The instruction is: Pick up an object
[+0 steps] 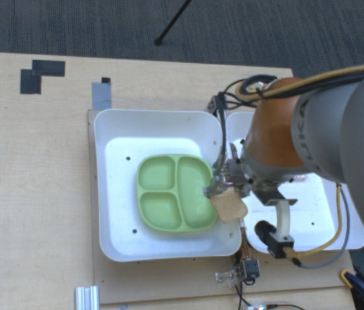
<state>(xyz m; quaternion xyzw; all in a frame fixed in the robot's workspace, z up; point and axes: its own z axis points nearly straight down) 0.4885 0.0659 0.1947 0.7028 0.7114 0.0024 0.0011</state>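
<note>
From my screen I see the gripper [221, 189] low over the right edge of the left bin [114, 173], in the middle of the frame. A tan flat piece [229, 207] sits just under it, touching the green divided plate [174, 192]; whether the gripper clamps this piece, I cannot tell. The right bin [324, 221] lies partly under the arm.

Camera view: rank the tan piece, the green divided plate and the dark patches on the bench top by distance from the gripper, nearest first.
1. Tan piece: right at the gripper, by the left bin's right wall.
2. Green divided plate: just left of the gripper, in the left bin.
3. Dark patches: farthest, at the bench's far left corner.
</note>
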